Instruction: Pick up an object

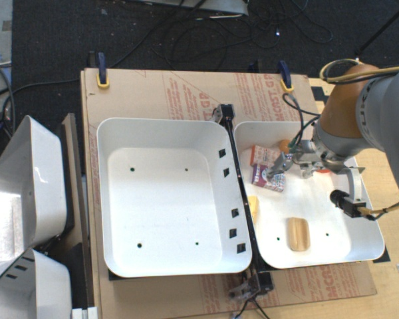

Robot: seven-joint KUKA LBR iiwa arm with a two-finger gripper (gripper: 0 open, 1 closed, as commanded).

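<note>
In the right bin [366, 248], my gripper [292, 171] hangs low over the bin's upper middle, open, with nothing between its fingers. Its left finger [276, 171] rests at the edge of a purple and white packet [267, 177]. A pink and white packet [259, 155] lies just above that one. A small orange item [284, 145] sits right behind the gripper. A tan wooden block [298, 234] lies near the bin's front. A yellow piece [253, 207] leans against the bin's left wall.
The left bin [113, 178] stands beside the right one, a black clipped divider [234, 185] between them. The grey arm with its orange band [342, 108] comes in from the right, and a black cable end [342, 203] hangs over the right bin.
</note>
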